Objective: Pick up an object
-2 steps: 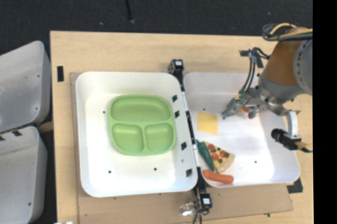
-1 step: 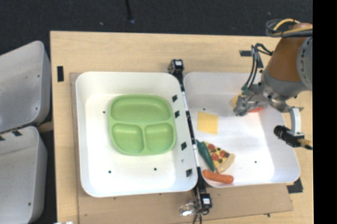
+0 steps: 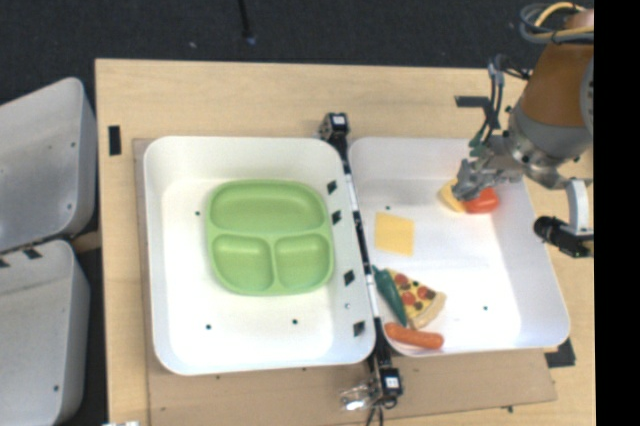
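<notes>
In the camera view my gripper point(image 3: 472, 186) is low in the right bin point(image 3: 520, 304), at its far right part. It sits right on top of a small red and yellow toy food piece point(image 3: 478, 203), hiding much of it. A yellow cheese slice point(image 3: 394, 234) lies flat near the bin's left side. Closer to the front left corner lie a pizza slice point(image 3: 418, 301), a green vegetable point(image 3: 386, 291) and a red sausage point(image 3: 414, 338).
The left bin point(image 3: 180, 334) holds a green divided plate point(image 3: 270, 236). A black-clipped divider point(image 3: 352, 234) runs between the bins. The arm's orange wrist point(image 3: 556, 94) hangs over the right bin's far right corner.
</notes>
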Robot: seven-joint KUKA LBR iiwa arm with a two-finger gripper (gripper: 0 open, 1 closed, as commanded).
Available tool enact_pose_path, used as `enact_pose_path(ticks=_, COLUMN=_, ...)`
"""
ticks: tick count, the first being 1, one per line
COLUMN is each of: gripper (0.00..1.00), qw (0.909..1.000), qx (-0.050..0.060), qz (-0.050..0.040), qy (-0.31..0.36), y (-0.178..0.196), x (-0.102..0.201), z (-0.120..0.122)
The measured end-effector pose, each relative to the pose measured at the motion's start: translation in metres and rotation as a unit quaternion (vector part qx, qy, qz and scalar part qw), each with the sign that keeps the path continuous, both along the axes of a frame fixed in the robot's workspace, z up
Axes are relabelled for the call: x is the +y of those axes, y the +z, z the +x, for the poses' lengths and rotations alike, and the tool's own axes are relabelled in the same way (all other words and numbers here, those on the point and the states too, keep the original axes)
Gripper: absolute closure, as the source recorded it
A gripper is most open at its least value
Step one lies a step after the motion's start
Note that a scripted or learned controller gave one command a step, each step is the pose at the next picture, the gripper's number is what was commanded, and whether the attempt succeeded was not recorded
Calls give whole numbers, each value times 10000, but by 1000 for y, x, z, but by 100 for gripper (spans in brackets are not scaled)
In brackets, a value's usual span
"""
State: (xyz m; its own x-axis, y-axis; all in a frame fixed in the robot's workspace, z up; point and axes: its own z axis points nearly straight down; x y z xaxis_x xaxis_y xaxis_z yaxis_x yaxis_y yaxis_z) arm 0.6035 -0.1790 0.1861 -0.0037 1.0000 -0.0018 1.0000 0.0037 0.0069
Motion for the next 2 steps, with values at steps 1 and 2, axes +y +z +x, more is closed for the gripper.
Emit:
enact_pose_path(ticks=1, gripper=100, qw=10000, qx=7, qz=-2, qy=-1, y=46, x=-7, z=4)
enact_pose_path(ticks=2, gripper=100, qw=10000, qx=0, qz=-3, qy=1, y=100, x=-9, z=5)
